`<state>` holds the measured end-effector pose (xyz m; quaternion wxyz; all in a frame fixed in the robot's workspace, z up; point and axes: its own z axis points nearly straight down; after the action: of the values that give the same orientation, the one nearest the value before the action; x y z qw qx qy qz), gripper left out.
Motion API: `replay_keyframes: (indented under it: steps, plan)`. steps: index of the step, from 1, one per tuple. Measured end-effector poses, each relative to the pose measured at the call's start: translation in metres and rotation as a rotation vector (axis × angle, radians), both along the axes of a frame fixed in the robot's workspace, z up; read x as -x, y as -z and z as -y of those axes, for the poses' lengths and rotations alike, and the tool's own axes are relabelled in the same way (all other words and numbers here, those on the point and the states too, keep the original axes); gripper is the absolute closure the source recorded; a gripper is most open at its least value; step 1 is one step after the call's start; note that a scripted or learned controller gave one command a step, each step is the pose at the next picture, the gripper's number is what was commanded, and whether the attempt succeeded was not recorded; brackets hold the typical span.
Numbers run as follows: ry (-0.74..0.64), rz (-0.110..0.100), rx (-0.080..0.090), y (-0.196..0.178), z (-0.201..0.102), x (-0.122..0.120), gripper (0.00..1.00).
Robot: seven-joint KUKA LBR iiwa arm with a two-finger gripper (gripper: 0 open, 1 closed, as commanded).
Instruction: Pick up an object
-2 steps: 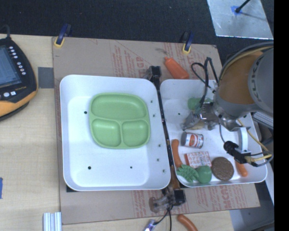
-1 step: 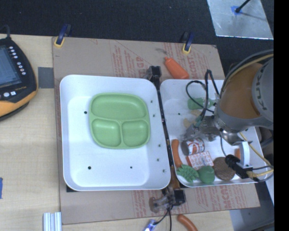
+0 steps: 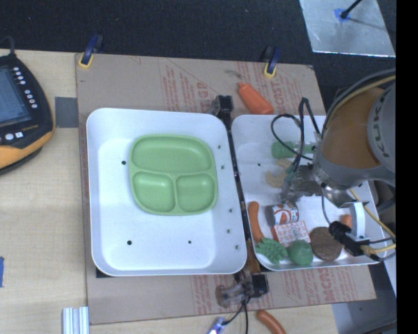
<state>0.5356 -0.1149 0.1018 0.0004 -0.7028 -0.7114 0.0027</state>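
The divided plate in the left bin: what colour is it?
Light green, seen clearly in the camera view.

Arm enters from the right, grey casing with orange band above the wrist, angled downward and leftward. Black cables loop over the wrist. Gripper [image 3: 290, 195] is lowered; finger state not discernible from this view.

Two white bins [image 3: 104, 186], smooth plastic, slight sheen. Green divided tray [image 3: 173, 174], matt plastic. Brown cardboard sheet [image 3: 188, 85] under bins, dull, printed, lying on pale wood-grain tabletop [image 3: 35, 242]. Robot arm [image 3: 359, 134]: glossy orange band, grey metal-look casing. Black cables [image 3: 292, 127], rubbery. Orange carrot [image 3: 254, 99], shiny plastic. Dark matt carpet [image 3: 160, 9] beyond tabletop.
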Motion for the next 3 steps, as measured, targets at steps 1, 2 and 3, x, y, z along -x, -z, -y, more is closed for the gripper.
replay_keyframes:
  steps: [1, 2, 3]
  plan:
    - [0.0, 0.0, 0.0, 0.0, 0.0, 0.0, 0.0]
    - [0.008, 0.001, -0.003, 0.01, 0.003, -0.052, 0.0]
    - [0.008, 0.002, -0.004, 0.01, 0.016, -0.1, 0.0]
